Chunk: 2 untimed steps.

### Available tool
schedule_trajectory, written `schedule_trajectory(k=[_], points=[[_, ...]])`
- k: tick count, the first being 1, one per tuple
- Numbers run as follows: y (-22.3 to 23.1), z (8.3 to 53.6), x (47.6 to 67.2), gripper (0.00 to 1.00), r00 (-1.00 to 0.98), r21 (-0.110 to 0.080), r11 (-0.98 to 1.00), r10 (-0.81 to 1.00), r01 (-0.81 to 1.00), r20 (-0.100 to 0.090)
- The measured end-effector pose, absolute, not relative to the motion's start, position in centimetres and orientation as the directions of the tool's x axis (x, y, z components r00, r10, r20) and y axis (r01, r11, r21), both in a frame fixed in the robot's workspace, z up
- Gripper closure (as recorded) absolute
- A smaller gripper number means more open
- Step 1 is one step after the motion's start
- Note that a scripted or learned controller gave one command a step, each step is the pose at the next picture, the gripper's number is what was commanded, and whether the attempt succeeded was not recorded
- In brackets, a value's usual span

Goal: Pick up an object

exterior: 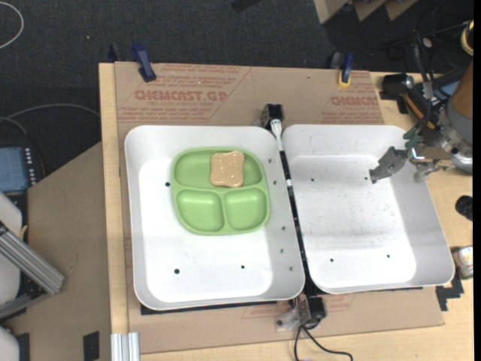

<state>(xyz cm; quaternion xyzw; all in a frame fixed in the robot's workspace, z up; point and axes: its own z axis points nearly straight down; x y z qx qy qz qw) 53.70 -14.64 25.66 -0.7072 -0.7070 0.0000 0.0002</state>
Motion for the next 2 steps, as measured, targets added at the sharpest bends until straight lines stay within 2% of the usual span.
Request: schedule_trajectory(k=[1,2], points=[[-8.0,36.1,49.9,0.0,-0.008,0.012,0.008,1.0,1.0,0.001],[-2.2,39.7,48.0,0.0,-0.008,0.007,0.008,1.0,1.0,0.001]])
